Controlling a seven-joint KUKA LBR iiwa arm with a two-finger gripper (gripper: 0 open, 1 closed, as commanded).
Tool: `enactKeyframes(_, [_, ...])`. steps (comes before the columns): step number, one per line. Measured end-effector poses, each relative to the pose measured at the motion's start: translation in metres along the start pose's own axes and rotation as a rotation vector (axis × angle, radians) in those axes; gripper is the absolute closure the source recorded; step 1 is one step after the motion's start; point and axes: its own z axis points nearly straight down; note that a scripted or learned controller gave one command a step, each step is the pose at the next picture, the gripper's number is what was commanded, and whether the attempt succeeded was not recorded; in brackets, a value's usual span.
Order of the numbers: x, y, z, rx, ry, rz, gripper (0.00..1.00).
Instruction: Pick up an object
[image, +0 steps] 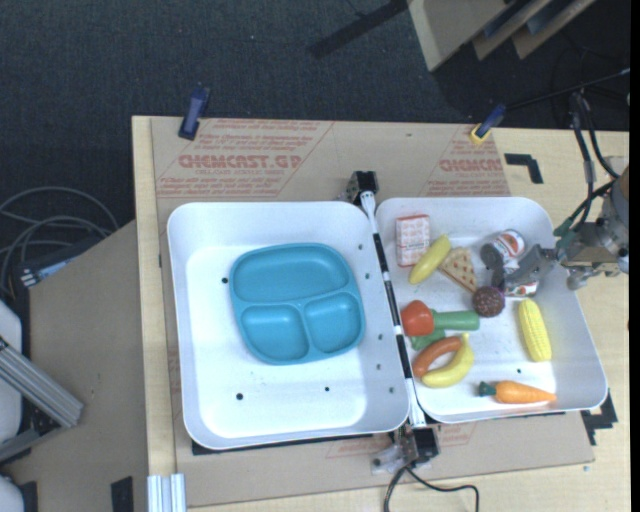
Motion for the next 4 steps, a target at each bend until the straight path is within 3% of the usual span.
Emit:
enactKeyframes(1, [-0.059, 0.052, 0.102, 0.001, 0.0, 0.001, 0.0])
enactKeyframes(2, [-0.027, 0.083, 0.154, -0.004, -0.003, 0.001, 0.0])
enactKeyframes(3, [-0.02, 0.03, 0.168, 0.001, 0.001, 0.0, 0.0])
enactKeyframes(4, [-0.028, 0.09, 0.167, -0.001, 0.0, -0.001, 0.0])
